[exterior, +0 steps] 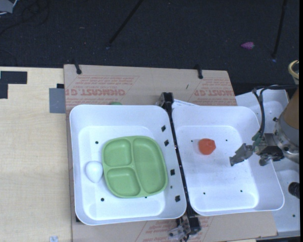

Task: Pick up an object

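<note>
You are looking down at two shallow white bins sitting side by side on the surface, the left bin (81,135) and the right bin (242,195), meeting along a dark clipped seam in the middle. Both are resting on one sheet of brown cardboard (141,87) printed with red lettering, which is lying over the pale wooden surface (25,160). In the left bin you are seeing two things: one green divided plate (135,166) with three compartments, lying flat and taking up most of the floor, and one small white egg-shaped object (94,171) sitting just beside the plate's left edge, touching or nearly touching it. In the right bin you are seeing one thing: a small red-orange lump (207,146), lying on the bin floor toward the upper left part, well apart from the walls. The arm is reaching in from the right, and its gripper (238,158) is hanging over the right half of that bin, to the right of the red-orange lump and clearly apart from it. Its fingers are standing spread, with one dark finger (241,155) pointing left toward the lump, and nothing is sitting between them.
</note>
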`<state>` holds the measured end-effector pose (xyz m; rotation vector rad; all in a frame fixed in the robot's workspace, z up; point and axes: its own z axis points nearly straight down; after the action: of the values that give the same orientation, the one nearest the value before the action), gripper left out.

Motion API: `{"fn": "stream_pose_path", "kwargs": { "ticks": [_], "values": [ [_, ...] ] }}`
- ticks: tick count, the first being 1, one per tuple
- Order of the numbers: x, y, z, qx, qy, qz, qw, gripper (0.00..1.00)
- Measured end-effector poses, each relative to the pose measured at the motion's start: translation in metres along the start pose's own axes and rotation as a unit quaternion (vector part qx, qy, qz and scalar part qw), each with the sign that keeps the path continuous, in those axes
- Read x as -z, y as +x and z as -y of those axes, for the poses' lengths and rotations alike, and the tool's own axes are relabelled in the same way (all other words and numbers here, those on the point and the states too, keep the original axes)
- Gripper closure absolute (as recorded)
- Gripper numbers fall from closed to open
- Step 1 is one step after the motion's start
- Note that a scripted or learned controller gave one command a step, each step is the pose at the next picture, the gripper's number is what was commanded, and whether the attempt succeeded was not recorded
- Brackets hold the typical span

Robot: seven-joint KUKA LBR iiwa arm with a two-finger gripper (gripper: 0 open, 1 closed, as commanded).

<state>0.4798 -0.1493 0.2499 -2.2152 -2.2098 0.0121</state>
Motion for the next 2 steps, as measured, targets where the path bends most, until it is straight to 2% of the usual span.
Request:
{"fn": "stream_pose_path", "kwargs": {
  "ticks": [1, 2],
  "values": [
    [0.005, 0.0, -0.002, 0.001, -0.005, 0.001, 1.0, 0.0],
    [-0.039, 0.004, -0.003, 0.001, -0.003, 0.0, 1.0, 0.0]
  ]
}}
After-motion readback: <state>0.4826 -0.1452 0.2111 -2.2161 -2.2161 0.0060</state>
